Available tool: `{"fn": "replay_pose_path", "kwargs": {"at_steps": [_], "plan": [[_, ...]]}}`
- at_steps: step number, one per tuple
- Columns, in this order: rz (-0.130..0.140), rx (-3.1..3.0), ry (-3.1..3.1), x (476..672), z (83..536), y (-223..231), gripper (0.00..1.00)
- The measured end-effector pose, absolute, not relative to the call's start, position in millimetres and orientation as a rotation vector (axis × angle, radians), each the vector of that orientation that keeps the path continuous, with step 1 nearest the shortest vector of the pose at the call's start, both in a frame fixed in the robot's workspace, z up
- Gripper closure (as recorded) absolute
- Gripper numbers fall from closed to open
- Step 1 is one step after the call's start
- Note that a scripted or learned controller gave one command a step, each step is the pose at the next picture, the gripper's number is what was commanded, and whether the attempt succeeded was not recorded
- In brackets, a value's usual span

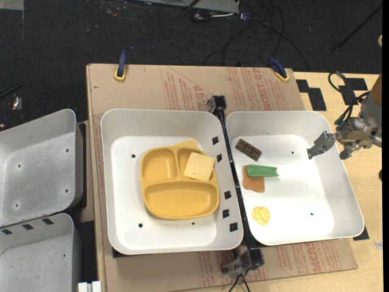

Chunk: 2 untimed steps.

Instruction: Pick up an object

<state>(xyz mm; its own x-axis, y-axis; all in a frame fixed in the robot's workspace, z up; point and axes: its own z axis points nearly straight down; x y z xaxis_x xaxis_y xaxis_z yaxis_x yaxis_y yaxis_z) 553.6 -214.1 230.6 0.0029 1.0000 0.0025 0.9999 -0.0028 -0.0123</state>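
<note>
R bin [316, 218] | green block [262, 171], flat, atop orange piece [254, 184]

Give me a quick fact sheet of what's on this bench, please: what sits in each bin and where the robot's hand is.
left bin: yellow divided tray with a pale yellow block resting on it
right bin: brown bar, green piece lying on an orange-brown piece, small yellow item
gripper: at the right bin's right edge, holding nothing
bins: side by side on a cardboard sheet
</note>
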Motion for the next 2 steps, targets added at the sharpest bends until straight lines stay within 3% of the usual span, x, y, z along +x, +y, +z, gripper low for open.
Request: {"fn": "replay_pose_path", "kwargs": {"at_steps": [1,2], "plan": [[0.000,-2.221,-2.223,556.4,238,-213,0.00],[0.004,-2.221,-2.218,553.3,194,-215,0.00]]}}
